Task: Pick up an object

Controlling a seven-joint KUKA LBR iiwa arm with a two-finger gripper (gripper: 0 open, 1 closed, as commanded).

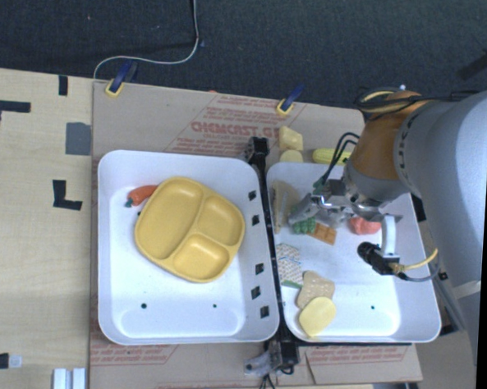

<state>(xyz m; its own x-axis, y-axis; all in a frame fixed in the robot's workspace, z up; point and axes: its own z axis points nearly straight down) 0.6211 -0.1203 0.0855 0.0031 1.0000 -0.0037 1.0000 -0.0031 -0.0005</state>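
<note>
On the tabletop [27, 242] the left bin [109, 305] carries a yellow divided plate [190, 227], with an orange carrot-like piece [141, 193] tucked at its upper left edge. To its right, the right bin [413, 319] holds small play-food items: a green piece [306, 227] beside an orange cracker-like piece [327, 234], a patterned flat piece [287, 259] below them, then a tan slice [313, 288] and a pale yellow round piece [317, 316] near the front wall. My jaws [323, 204] hang low over the green piece in the bin's upper left area; from this angle I cannot tell how far apart they stand, nor whether anything sits between them. The green piece is my likely target. I judge it light, rigid plastic, somewhat slippery, not fragile; take hold across its narrower sides, clear of the cracker touching it. A pinkish-red piece [363, 225] lies further right, under my wrist.
</note>
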